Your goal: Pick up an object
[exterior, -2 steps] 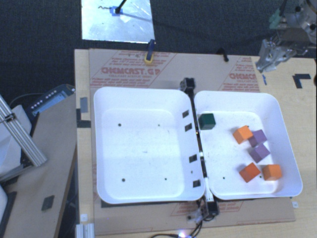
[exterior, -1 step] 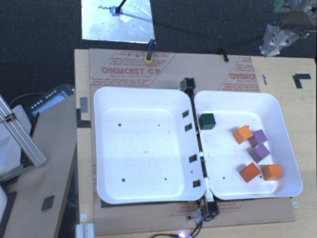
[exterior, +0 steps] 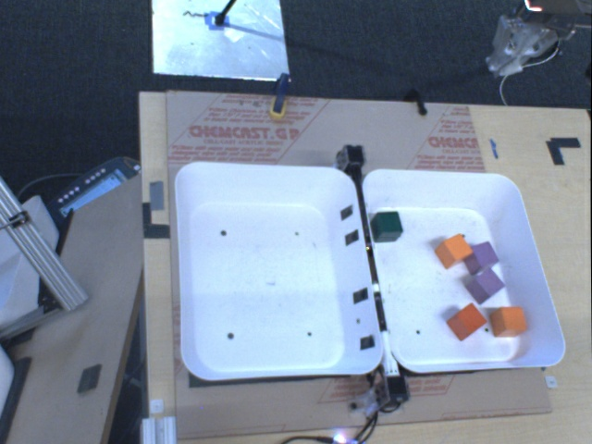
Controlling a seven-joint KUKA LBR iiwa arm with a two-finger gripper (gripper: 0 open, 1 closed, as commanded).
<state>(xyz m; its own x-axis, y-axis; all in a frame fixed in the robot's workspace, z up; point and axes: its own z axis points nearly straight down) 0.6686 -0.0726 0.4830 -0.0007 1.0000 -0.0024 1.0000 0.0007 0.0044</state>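
The right bin held six blocks: a green block near the divider, three orange blocks and two purple blocks clustered toward its right side. My pincer hovered at the top right, well apart from them; its grip I could not tell.

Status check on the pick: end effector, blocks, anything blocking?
End effector off the bench at top right, holding nothing. Six blocks in right bin: green block alone near divider, orange and purple ones clustered. Nothing over them.
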